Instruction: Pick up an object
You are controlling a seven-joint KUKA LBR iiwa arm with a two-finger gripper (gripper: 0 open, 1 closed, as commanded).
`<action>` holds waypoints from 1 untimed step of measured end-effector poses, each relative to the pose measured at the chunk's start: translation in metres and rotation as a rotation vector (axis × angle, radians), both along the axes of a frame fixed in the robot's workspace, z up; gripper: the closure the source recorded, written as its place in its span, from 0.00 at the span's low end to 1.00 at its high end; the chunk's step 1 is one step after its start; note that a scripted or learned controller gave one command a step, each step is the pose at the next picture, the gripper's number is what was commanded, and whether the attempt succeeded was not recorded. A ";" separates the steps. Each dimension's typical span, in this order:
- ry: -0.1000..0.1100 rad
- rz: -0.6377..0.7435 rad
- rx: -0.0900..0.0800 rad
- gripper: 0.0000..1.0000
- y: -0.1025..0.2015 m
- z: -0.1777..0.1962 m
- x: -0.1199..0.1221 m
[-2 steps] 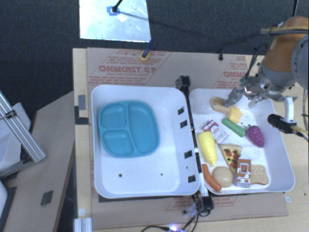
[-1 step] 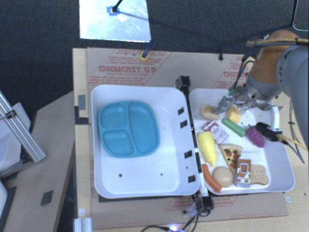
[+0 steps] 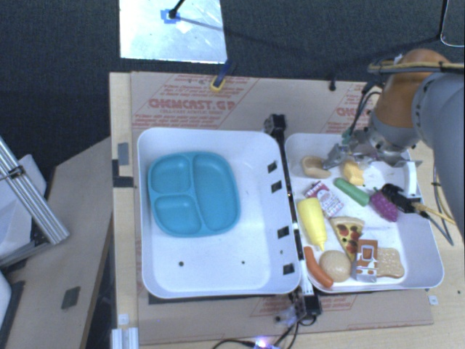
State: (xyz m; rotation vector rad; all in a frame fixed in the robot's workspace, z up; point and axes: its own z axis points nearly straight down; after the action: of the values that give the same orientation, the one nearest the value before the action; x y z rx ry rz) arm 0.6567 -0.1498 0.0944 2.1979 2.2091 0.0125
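Light: bright, even, from overhead
Glare: on the metal sheet [image 3: 173,20]
Shadows: faint, soft
Focus: slightly soft throughout

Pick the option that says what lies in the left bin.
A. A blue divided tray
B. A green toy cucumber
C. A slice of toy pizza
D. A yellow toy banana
A: the blue divided tray lies alone in the left bin, while the toy foods are heaped in the right bin.
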 end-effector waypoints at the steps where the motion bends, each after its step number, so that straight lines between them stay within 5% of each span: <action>1: 0.002 0.001 0.005 1.00 0.002 0.009 0.000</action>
State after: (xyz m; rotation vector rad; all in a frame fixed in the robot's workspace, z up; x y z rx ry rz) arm 0.6565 -0.1479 0.1035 2.2004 2.2141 0.0161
